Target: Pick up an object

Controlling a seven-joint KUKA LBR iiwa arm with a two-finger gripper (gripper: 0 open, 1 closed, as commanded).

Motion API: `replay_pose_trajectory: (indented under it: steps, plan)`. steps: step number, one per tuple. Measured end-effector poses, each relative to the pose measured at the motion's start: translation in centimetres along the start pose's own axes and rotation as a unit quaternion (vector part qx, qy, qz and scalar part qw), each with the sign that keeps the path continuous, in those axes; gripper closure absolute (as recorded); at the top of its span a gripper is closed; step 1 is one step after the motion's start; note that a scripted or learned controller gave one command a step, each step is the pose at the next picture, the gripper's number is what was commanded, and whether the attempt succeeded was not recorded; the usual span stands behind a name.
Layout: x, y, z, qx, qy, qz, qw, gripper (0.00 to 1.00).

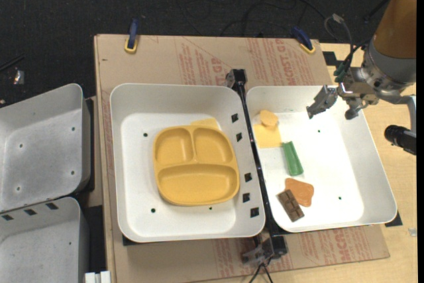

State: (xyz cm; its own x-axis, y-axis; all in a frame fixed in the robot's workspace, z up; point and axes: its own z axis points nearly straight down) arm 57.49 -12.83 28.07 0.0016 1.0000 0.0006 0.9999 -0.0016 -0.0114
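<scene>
The right bin (351,209) holds several small objects along its left side: a round orange piece (268,118) on a flat yellow slab (267,136), a green stick (292,158), an orange lump (302,190) and a brown bar (290,205). My gripper (336,107) hovers over the far part of that bin, to the right of the orange piece and apart from it. Its two dark fingers (320,103) are spread open with nothing between them.
The left bin (126,142) carries a yellow divided tray (197,166) with a pale yellow sheet tucked under its far edge. A black divider (248,156) runs between the bins. White metal panels (40,142) lie off the bench at the left.
</scene>
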Motion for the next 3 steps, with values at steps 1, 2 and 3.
replay_pose_trajectory:
  steps: [1, 2, 3]
  plan:
    - [0.0, 0.2, -0.6, -0.006, -0.001, -0.001, 1.0000, 0.00]
    - [-0.2, -0.6, 5.4, -0.003, 0.000, 0.000, 1.0000, 0.00]
    - [0.2, -0.6, 9.7, -0.003, 0.000, 0.000, 1.0000, 0.00]
